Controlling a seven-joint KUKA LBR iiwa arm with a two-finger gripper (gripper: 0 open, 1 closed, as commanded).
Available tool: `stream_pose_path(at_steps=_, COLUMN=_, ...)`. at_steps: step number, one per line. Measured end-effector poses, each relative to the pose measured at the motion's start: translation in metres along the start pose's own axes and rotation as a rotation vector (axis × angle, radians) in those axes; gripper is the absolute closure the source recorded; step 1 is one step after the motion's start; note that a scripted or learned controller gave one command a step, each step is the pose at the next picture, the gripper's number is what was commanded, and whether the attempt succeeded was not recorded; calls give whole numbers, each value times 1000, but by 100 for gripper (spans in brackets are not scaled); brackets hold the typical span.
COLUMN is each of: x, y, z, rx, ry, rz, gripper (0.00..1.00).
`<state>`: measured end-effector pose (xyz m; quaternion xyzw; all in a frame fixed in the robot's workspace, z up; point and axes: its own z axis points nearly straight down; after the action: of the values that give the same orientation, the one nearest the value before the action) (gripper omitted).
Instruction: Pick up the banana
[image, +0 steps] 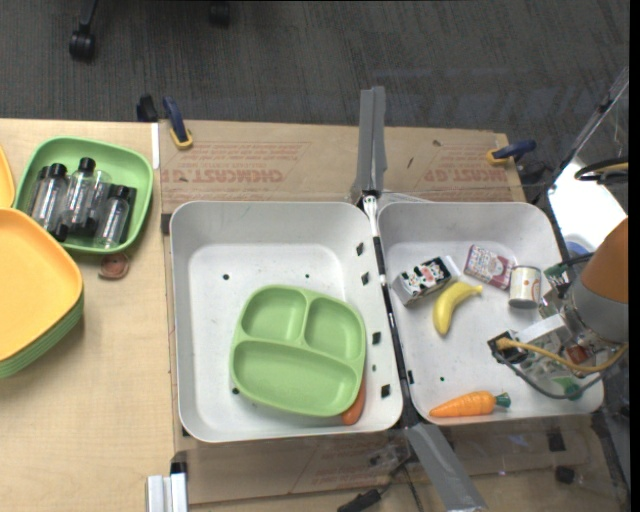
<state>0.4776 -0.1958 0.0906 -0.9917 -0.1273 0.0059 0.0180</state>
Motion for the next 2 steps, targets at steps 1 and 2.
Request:
stream_pose_path(at_steps=1, x=1, y=2, z=3, rx=6, ry=1, rz=30, gripper=100)
stream_pose_path(at_steps=2, x=4, y=-22, z=1, rx=-33, ry=0, rz=-116, gripper=100)
